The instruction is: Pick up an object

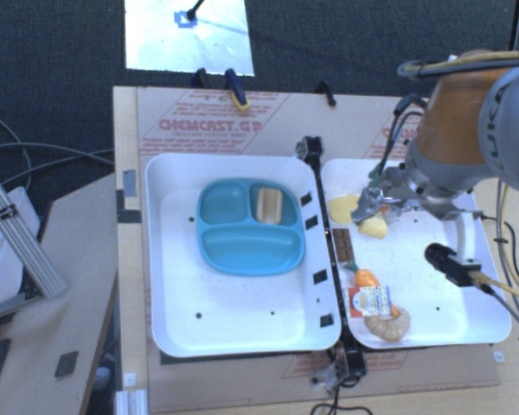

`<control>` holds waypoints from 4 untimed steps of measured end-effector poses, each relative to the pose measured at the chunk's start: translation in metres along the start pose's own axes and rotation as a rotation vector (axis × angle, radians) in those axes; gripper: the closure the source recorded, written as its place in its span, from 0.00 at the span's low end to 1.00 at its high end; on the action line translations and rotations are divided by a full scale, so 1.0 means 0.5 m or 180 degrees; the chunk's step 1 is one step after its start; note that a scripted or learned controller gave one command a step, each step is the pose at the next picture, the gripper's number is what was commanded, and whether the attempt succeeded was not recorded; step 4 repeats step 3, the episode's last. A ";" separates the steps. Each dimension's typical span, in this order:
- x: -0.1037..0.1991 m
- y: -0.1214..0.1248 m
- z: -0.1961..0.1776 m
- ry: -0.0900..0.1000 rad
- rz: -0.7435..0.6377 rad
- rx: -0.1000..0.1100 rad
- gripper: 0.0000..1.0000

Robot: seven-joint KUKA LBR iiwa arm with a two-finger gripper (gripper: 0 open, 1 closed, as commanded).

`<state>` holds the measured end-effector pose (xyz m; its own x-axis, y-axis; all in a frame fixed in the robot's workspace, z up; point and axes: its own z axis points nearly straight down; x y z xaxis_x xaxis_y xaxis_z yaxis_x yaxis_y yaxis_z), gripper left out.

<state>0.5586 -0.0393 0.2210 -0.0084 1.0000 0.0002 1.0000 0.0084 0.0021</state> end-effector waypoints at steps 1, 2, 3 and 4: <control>0.109 0.025 0.017 0.0002 -0.0001 0.0001 1.00; 0.220 0.060 0.021 0.0006 -0.0006 -0.0001 1.00; 0.278 0.066 -0.027 0.0006 0.0002 -0.0004 1.00; 0.278 0.066 -0.027 0.0006 0.0002 -0.0004 1.00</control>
